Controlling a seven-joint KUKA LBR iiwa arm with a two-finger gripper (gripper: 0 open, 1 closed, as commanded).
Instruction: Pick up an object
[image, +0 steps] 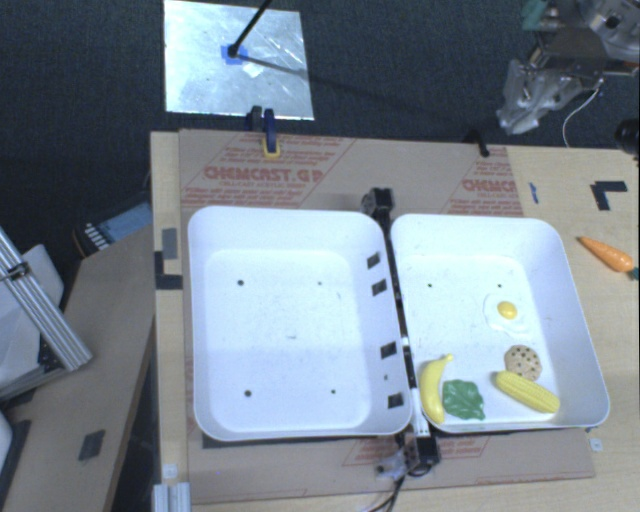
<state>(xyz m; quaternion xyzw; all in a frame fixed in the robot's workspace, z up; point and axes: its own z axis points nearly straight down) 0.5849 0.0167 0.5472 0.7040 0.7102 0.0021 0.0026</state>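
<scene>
Camera view, looking down at a slant: gripper (528, 100) sits high in upper right of frame, off past the bench's far edge, well apart from both bins. Can't tell how far open it is; nothing visibly held.

Right bin (470, 235) holds all the items, bunched in its lower right part: fried egg (506, 311) uppermost, cookie (522, 361) just below it, corn cob (526, 392) below that near the bin's front wall. Banana (433, 388) stands along the divider side, w/ green leafy piece (463, 400) touching its right. Nothing lies over them.

Left bin (210, 330) shows bare floor.

Orange carrot (607, 253) lies on the bench outside right bin, at right edge of frame. Foil-like sheet (238, 58) at top left, blue clamp (268, 128) at its lower edge.
</scene>
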